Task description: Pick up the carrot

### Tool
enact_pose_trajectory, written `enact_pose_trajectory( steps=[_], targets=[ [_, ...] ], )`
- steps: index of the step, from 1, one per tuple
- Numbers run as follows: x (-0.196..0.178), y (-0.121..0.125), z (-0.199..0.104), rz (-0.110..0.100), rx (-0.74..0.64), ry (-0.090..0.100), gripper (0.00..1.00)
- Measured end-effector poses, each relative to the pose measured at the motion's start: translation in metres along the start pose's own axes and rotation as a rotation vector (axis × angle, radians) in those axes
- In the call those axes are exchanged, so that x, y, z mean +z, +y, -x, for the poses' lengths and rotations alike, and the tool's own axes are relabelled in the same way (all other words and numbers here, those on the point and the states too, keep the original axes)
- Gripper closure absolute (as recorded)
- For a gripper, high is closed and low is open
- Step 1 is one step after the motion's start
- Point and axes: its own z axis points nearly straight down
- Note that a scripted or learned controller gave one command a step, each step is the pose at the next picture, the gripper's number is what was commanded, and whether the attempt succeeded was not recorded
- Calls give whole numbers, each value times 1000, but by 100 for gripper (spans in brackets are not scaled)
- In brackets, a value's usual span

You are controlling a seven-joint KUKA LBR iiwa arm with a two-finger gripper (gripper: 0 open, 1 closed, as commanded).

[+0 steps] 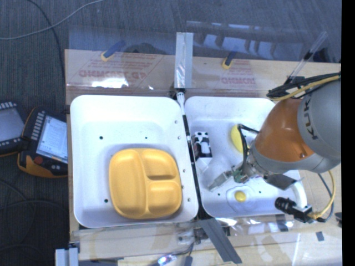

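The carrot is hidden from me: nothing in the right bin (222, 102) reads plainly as one, so I judge it lies under my wrist and orange band, at about three o'clock from my pincer (218, 181). I cannot tell its long axis or which way it points.

My pincer hangs low in that bin and slants toward eight o'clock. Whether it is apart or together I cannot tell. A small round yellow piece (240, 195) sits at four o'clock from it, and a larger yellow piece (237, 139) lies at one o'clock, half under my arm. A black-and-white block (202, 144) is at eleven.
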Motion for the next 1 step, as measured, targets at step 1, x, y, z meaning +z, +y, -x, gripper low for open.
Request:
enact_pose_trajectory(
  steps=[1],
  targets=[
    [0,-25,60,0,-123,-2,0]
  ],
)
